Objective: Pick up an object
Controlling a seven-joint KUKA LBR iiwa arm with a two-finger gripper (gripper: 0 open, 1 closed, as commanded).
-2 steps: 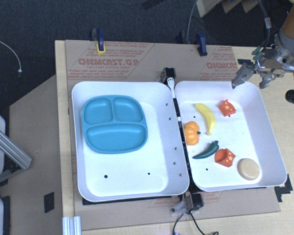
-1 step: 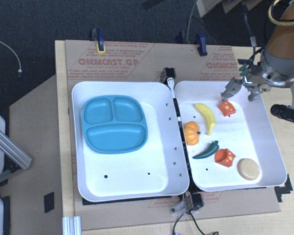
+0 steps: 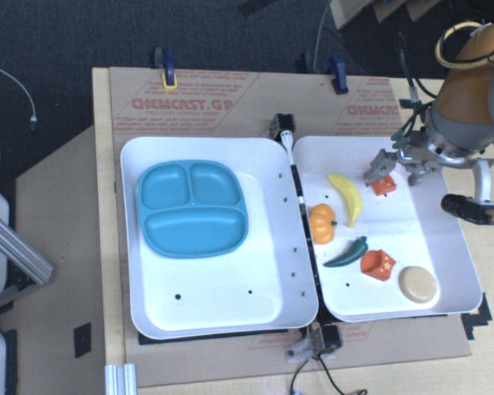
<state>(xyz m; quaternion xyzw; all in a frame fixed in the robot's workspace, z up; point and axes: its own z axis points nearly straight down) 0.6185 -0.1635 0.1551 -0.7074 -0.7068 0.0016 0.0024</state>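
The right bin (image 3: 445, 245) holds a yellow banana (image 3: 347, 196), an orange pumpkin-like piece (image 3: 322, 223), a dark green chili (image 3: 347, 253), a red pepper piece (image 3: 378, 264) and a beige round piece (image 3: 417, 283). A small red piece (image 3: 384, 186) lies near the bin's back, right of the banana. My gripper (image 3: 397, 169) hangs low over the back of the right bin, just above that small red piece. Its fingers stand apart, open, with the left fingertip (image 3: 377, 169) right above the red piece. Nothing is gripped between them.
The left bin (image 3: 206, 303) carries a blue divided plate (image 3: 193, 207) in its back half. A black divider rail (image 3: 299, 204) runs between the bins. The grey arm with its orange band (image 3: 469, 81) reaches in at the upper right, and blue clamps sit on the board's far edge.
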